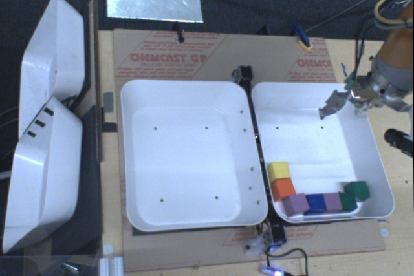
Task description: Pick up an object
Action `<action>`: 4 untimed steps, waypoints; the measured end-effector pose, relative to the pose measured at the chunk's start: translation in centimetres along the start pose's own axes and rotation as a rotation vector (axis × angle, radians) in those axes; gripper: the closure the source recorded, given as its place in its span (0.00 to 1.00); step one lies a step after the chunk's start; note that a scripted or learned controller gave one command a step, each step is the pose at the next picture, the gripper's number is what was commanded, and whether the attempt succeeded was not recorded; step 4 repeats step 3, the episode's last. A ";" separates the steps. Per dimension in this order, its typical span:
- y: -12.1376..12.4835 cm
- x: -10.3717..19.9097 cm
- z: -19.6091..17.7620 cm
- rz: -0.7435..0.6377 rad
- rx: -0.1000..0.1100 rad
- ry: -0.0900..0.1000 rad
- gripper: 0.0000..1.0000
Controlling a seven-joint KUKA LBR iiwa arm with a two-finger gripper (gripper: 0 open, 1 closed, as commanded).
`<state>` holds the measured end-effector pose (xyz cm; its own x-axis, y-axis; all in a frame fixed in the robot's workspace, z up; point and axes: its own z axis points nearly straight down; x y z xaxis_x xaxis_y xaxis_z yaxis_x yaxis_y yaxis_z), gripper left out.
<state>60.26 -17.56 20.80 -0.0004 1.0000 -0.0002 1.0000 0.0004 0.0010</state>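
A: Where are the small coloured blocks [317, 197]?

B: Packed in a row against the near wall of the right white plastic bin [362, 139], touching each other.

A: The risk?

B: Crowding; fingers may jam or nudge neighbours. The grey two-finger gripper [335, 102] hovers near the far side, seemingly carrying nothing.

A: Surroundings?

B: Left white bin [187, 100], brown cardboard-covered bench [213, 52].

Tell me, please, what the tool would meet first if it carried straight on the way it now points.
Probably the bare floor of the right bin: the tool points down-left over it, with the blocks well off that line. Depth is hard to judge.
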 end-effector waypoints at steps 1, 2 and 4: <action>0.0 0.0 -1.1 -0.001 -0.002 0.000 1.00; -0.5 -0.1 -1.7 0.086 0.000 0.000 1.00; 5.8 4.6 -4.5 -0.004 -0.003 0.000 1.00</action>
